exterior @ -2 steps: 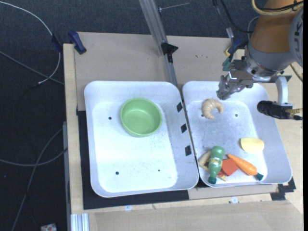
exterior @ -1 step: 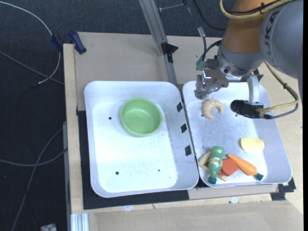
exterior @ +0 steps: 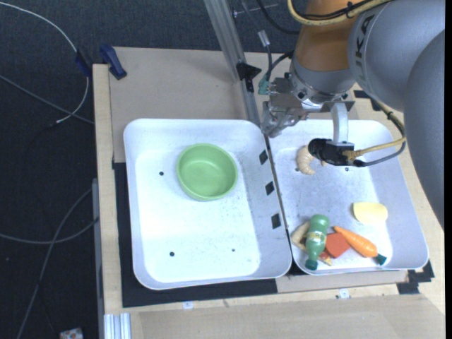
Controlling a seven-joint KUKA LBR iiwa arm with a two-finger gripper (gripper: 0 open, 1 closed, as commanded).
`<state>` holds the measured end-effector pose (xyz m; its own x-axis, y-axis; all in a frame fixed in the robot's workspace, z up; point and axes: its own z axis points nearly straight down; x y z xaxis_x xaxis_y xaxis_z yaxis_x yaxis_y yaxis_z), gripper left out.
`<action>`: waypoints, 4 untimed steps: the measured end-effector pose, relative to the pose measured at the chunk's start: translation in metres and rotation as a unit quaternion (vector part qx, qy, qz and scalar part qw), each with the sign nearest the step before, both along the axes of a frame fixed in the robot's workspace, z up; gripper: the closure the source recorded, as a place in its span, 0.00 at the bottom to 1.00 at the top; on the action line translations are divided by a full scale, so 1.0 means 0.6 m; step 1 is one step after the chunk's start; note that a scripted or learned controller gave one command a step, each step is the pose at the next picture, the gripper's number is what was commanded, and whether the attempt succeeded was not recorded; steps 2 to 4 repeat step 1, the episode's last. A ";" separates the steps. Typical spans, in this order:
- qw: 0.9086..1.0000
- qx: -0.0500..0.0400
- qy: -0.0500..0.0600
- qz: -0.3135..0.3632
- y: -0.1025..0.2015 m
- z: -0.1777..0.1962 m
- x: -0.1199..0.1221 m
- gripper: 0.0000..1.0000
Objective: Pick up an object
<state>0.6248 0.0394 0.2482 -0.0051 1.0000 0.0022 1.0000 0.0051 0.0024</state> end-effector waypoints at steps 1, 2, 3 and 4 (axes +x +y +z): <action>1.000 0.000 0.000 0.000 0.095 -0.025 0.011 1.00; 1.000 0.000 0.000 0.000 0.095 -0.025 0.011 1.00; 1.000 0.000 0.000 0.000 0.095 -0.025 0.011 1.00; 1.000 0.000 0.000 0.000 0.095 -0.025 0.011 1.00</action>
